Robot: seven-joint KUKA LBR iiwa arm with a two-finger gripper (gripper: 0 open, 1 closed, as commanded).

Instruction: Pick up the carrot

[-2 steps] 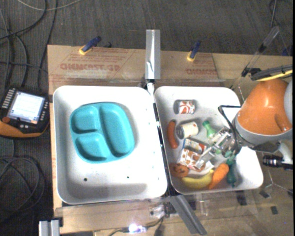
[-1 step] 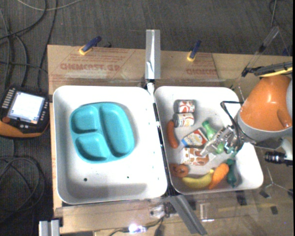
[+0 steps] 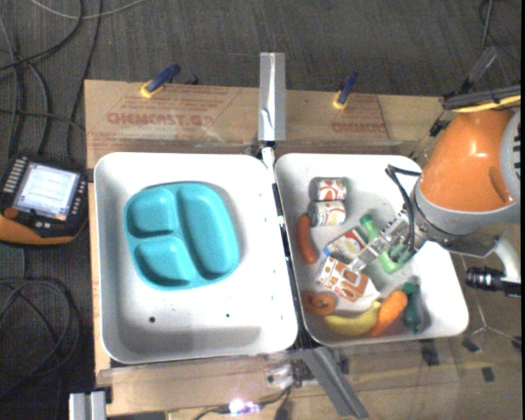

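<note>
Carrot (image 3: 390, 311) sits tucked against the banana (image 3: 353, 322) near the right bin's (image 3: 442, 322) front edge; end effector (image 3: 392, 245) hovers just above it, probably lining up, can't tell its grip.

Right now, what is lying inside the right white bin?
The right bin holds two cans, a hot dog, a carton, banana and carrot. The claw covers a green item.
</note>
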